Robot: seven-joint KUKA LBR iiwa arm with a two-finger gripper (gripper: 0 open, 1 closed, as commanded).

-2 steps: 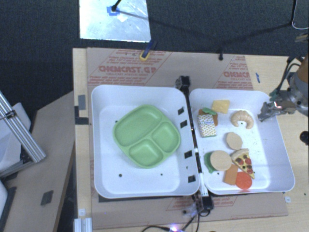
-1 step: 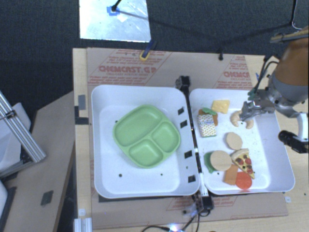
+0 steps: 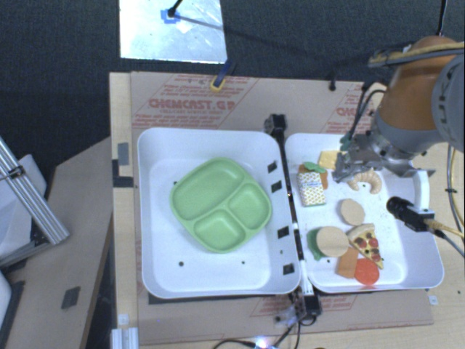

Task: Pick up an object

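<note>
The gripper [image 3: 354,167] is seen low over the upper part of the right bin [image 3: 429,267], hanging just left of a toy croissant [image 3: 368,182], whose curved long axis runs roughly left to right. Whether anything is held cannot be told, the tips being masked by the wrist. The croissant is judged nearest, ahead of the cheese wedge [image 3: 328,158] and carton [image 3: 312,189].

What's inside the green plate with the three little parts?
Nothing lies in the green plate; all three compartments show bare green. It sits in the left bin. The toy food lies in the right bin, and the bin floor under the plate is covered.
</note>
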